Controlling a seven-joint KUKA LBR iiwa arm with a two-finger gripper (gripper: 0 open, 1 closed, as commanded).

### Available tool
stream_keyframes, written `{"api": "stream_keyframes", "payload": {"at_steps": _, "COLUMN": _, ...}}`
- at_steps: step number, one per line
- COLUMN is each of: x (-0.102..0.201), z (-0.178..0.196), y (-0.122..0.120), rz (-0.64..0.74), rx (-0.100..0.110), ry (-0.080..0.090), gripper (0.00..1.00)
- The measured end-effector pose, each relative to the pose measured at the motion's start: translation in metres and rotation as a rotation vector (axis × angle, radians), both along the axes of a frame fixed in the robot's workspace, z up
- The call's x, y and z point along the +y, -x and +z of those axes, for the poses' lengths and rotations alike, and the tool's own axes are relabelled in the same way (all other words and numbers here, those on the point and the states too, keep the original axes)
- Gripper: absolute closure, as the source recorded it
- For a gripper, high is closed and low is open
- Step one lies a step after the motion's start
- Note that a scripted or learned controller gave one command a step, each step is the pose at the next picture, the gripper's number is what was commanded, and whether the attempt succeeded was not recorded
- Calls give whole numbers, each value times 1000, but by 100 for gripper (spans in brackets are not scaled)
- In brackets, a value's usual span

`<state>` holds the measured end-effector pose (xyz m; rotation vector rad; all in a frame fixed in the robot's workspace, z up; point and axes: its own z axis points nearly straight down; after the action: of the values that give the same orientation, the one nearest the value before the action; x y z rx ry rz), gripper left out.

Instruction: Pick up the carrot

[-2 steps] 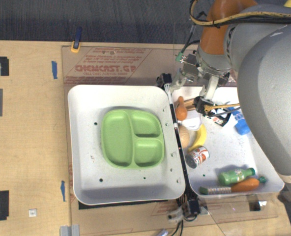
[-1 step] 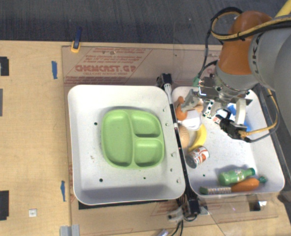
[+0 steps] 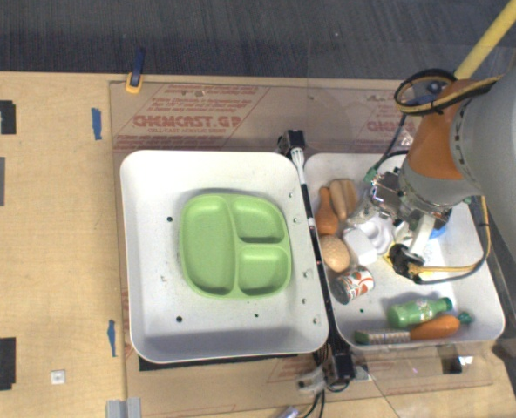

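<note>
Your long orange carrot [image 3: 434,327] lies flat near the right white bin's [image 3: 489,273] front edge, lengthwise left to right, thick end right. I cannot tell how the jaws stand.

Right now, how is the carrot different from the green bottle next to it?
The carrot is orange and tapers to a point; the green bottle is green and blunt-ended. The carrot lies nearer the right bin's front wall, the green bottle just behind it. Both lie on their sides, side by side, away from the gripper.
</note>
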<state>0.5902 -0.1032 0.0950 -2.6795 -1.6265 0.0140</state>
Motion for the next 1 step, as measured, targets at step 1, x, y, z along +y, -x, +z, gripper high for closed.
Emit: {"api": "stream_keyframes", "payload": {"at_steps": 1, "x": -53, "z": 78, "y": -58, "rz": 41, "rx": -20, "ry": 6, "gripper": 0}}
